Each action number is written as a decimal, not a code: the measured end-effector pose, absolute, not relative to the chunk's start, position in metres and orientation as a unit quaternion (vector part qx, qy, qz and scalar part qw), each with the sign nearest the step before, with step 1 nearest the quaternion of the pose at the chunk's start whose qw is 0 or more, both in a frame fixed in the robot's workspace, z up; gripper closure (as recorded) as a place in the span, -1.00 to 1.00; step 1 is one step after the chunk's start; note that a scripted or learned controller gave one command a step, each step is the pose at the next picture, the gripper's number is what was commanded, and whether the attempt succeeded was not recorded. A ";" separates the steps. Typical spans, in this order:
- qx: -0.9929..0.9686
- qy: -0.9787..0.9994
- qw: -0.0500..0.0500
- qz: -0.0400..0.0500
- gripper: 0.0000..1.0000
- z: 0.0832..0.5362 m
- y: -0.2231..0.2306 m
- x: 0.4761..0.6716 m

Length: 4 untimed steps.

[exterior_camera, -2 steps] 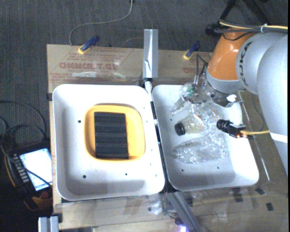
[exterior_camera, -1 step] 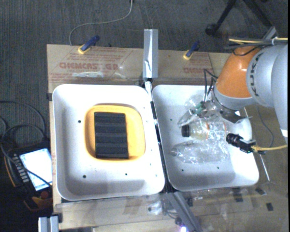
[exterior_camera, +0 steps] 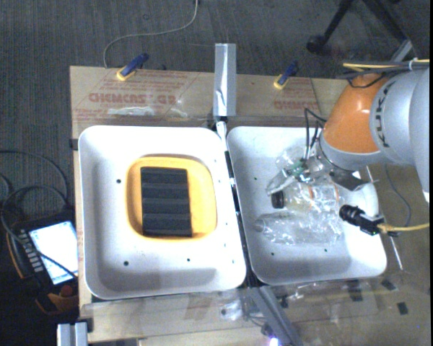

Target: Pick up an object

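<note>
Crumpled clear plastic packaging (exterior_camera: 303, 211) lies in the middle of the right bin (exterior_camera: 263, 254). A small dark piece (exterior_camera: 277, 200) sits at its left edge. My gripper (exterior_camera: 301, 173) reaches in from the right and hangs low over the upper part of the plastic, beneath the orange-banded wrist (exterior_camera: 353, 121). The wrist and the plastic's glare cover the gripper's tip. In the left bin (exterior_camera: 101, 258) a yellow tray (exterior_camera: 135, 200) holds a black ribbed block (exterior_camera: 166, 202), lying flat and far from the gripper.
The two white bins stand side by side on a cardboard-covered bench (exterior_camera: 151, 96), split by a metal strip (exterior_camera: 224, 78). Two blue-and-yellow clamps (exterior_camera: 132, 66) (exterior_camera: 286, 73) grip the back edge. A tablet (exterior_camera: 52, 247) and cables lie on the floor at left.
</note>
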State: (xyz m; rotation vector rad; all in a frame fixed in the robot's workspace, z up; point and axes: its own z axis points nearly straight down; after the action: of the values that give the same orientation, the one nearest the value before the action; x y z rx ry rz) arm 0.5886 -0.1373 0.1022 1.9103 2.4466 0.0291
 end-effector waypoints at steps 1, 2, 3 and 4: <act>0.576 0.817 0.009 0.004 -1.00 0.092 -0.119 0.581; 0.571 0.821 0.001 0.000 -1.00 0.184 -0.076 0.593; 0.607 0.795 0.000 0.000 -1.00 0.179 -0.122 0.572; 0.597 0.802 0.010 0.004 -1.00 0.107 -0.135 0.607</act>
State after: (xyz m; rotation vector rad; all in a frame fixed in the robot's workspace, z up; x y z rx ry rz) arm 0.6068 -0.1353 0.1071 1.8628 2.5054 0.0114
